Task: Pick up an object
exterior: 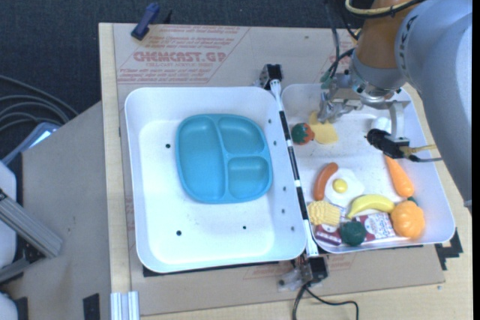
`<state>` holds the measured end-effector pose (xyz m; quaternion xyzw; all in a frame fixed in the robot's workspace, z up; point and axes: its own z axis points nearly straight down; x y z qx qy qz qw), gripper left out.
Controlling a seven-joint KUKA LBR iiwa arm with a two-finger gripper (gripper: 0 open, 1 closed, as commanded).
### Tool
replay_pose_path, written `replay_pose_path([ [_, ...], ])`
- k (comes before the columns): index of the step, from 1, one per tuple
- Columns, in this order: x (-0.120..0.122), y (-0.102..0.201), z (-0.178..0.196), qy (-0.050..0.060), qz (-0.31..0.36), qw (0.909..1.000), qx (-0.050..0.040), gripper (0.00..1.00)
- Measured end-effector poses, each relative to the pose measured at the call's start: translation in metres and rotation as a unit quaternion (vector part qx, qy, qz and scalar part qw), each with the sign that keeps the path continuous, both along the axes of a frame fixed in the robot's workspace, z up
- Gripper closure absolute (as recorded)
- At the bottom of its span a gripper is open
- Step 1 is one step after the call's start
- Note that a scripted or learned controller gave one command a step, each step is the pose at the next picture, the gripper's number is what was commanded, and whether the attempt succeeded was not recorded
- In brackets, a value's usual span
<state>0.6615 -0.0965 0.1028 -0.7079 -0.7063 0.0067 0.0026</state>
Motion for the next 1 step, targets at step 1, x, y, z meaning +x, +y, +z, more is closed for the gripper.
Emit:
replay_pose_path([
  [1,-0.0001,0.0000,-0.0002,0.000,0.000,1.0000,-0.0001,0.00],
])
